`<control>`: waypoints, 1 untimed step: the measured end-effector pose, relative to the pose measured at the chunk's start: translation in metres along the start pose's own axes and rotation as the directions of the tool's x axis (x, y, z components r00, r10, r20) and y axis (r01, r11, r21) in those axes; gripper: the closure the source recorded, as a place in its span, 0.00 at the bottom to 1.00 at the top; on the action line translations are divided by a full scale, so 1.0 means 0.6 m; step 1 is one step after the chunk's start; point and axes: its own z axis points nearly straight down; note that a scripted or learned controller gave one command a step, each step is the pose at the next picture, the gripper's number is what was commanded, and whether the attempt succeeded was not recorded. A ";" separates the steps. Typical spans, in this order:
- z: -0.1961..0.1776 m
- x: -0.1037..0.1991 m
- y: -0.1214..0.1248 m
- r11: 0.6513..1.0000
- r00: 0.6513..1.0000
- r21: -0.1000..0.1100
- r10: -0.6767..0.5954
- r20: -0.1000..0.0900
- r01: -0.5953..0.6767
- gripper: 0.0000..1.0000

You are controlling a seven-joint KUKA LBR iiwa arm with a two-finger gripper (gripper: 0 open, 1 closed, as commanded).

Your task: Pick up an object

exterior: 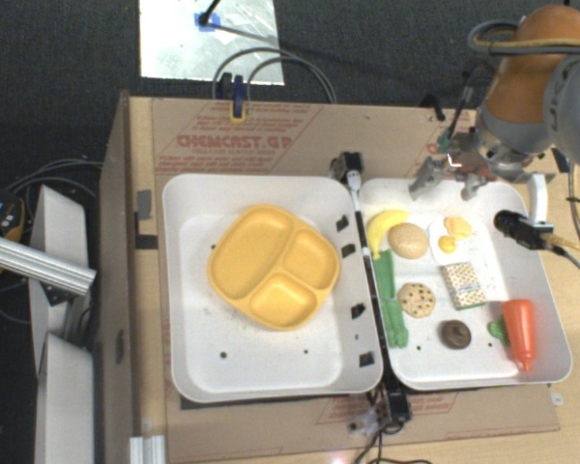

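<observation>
I am seeing the gripper hanging over the far edge of the right bin, its fingers standing apart with nothing between them. The objects are lying below in this bin: banana, egg, cookie, carrot. A yellow plate is sitting in the left bin.

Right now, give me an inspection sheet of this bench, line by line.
Surface: two shallow white bins, left bin and right bin, on a brown cardboard sheet.
Job's things: yellow banana, beige egg-shaped piece, round cookie, orange carrot, green stalk, brown disc, patterned cracker.
Clutter: yellow sectioned plastic plate in left bin.
Grippers: two-finger gripper above the right bin's far edge, holding nothing.
Cables: grey loops behind.
Surroundings: dark carpet.
</observation>
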 end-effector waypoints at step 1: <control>0.103 0.036 -0.084 1.000 1.000 0.009 0.002 -0.003 -0.002 0.00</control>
